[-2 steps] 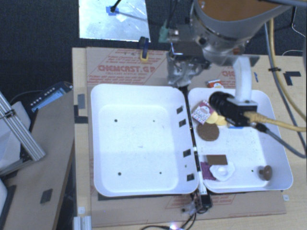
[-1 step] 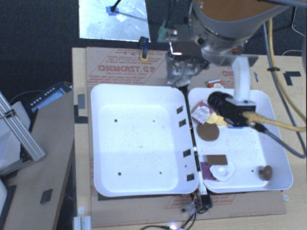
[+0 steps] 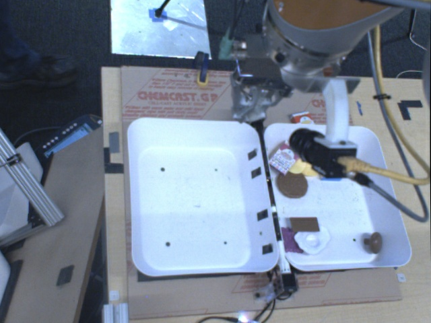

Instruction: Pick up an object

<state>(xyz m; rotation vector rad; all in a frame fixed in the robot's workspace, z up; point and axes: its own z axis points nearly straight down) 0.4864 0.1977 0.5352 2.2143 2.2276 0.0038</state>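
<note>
Our metal two-finger gripper (image 3: 254,110) hangs over the far rim where the two bins meet; we cannot tell whether it is spread or closed. In the shallow white bin on the view's right (image 3: 387,180), a round brown disc (image 3: 293,186) lies near the left wall and a small brown ball (image 3: 372,242) sits at the near right corner. We judge this the approach step: next, move over the disc and descend.

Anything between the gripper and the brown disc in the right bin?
Yes. A red-and-white packet lies against the far side of the disc, roughly on the line to the gripper, which is by the far inner corner of the right bin.
</note>
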